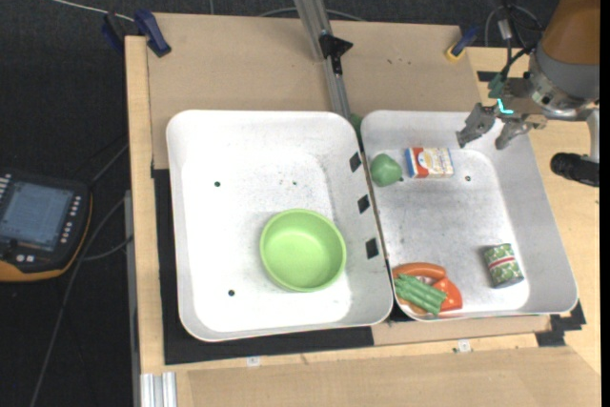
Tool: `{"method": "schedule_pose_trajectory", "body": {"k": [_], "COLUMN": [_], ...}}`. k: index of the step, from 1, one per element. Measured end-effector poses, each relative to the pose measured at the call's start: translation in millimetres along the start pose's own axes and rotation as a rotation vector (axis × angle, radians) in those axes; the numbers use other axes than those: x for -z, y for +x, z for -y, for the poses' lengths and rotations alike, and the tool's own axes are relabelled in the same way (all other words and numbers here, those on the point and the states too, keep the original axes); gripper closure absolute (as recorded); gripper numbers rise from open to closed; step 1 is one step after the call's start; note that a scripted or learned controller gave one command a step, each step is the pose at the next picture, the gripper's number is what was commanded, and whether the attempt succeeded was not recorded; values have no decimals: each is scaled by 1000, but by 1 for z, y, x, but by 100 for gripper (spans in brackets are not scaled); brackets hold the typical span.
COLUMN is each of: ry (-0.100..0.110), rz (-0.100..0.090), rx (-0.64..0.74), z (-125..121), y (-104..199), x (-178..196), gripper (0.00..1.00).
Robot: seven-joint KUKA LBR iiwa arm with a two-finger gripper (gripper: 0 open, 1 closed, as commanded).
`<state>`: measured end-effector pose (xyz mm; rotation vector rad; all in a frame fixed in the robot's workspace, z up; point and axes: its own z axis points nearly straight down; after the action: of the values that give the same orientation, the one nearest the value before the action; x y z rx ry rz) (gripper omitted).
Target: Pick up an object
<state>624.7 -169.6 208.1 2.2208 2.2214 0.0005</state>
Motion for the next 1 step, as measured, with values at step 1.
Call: {"method": "schedule_pose_trajectory", "body": {"k": [1], "ry": [0], "rz": [0], "rx": [0], "z": [0], "y": [0], "x": [0], "gripper": [0]}}
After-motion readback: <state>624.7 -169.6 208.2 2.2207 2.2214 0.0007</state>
